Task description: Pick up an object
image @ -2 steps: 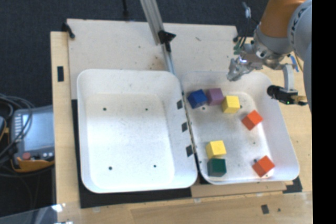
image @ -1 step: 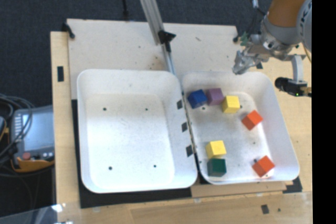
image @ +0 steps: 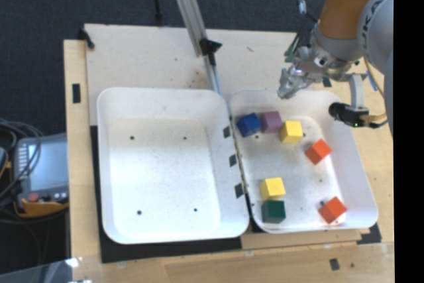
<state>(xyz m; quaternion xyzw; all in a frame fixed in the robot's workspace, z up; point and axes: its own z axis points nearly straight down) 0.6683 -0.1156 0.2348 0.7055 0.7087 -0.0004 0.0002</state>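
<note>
Blocks lie scattered in the right bin (image: 361,172), all well below and apart from the claw (image: 289,88), which hangs over that bin's far rim with nothing seen between its tips; whether it is apart or together cannot be told at this size.

Nearest the front rim of the right bin sit a green block (image: 273,211) and, over toward the bin's right wall, an orange block (image: 332,209). A yellow block (image: 272,187) touches the green one on its far side. Farther back, a second orange block (image: 317,151) lies alone near the right wall. Beyond it, closest to the claw, a second yellow block (image: 291,131), a purple block (image: 271,120) and a blue block (image: 248,124) form a loose row along the far part of the bin, the blue one nearest the left wall and touching the purple one.

The left bin (image: 106,142) lies just beside the right bin on the table (image: 132,50). A slanted metal rail (image: 187,0) rises from behind the seam between the two bins.
</note>
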